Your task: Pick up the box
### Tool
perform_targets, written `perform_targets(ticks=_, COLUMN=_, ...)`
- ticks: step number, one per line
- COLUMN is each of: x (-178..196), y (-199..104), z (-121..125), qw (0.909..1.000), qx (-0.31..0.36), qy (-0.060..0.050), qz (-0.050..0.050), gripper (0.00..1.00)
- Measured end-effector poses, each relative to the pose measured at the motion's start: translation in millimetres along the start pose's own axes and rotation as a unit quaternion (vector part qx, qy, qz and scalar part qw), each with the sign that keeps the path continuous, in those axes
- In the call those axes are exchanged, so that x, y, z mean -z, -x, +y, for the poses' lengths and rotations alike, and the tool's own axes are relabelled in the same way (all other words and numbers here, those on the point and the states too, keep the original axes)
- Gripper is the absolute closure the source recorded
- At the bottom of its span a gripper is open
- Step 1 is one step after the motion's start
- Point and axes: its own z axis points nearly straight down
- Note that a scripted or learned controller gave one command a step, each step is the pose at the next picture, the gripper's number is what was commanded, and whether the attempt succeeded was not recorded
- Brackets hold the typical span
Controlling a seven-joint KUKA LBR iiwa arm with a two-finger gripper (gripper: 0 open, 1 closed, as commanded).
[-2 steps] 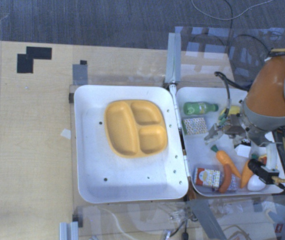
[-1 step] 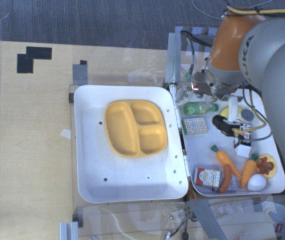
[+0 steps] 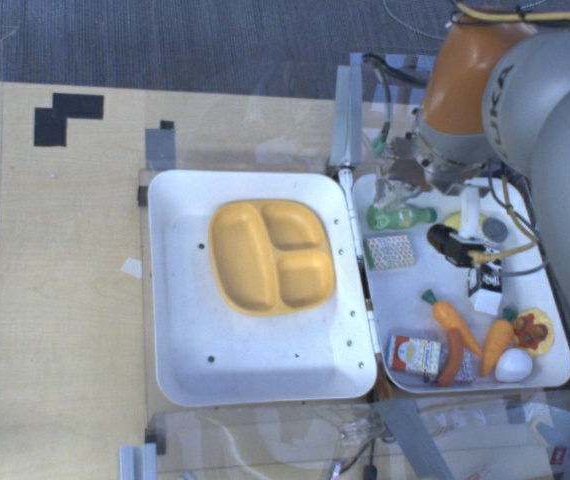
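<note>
Your box (image 3: 416, 355), the small red-and-white carton, lies flat near the front edge of the right bin (image 3: 563, 373), touching a sausage (image 3: 452, 358) and close to two carrots (image 3: 457, 325). That crowding probably leaves little room for a clean grip. The claw (image 3: 402, 181) hangs at the bin's far end, over the green bottle (image 3: 401, 216), well apart from the box; whether it is spread or closed you cannot tell. The yellow tray (image 3: 268, 255) sits alone in the left bin (image 3: 180, 358).

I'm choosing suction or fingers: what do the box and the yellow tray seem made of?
The box looks like printed cardboard: flat red and white faces with packaging graphics, though it may be a plastic toy. The yellow tray looks like moulded plastic: matte, uniform colour, rounded compartment walls.
</note>
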Motion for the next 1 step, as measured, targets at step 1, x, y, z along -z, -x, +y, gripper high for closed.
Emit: perform_targets(ticks=1, x=-12.3, y=46.9, z=-25.3, qw=0.9914, qx=0.131, qy=-0.004, qz=0.0, gripper=1.0)
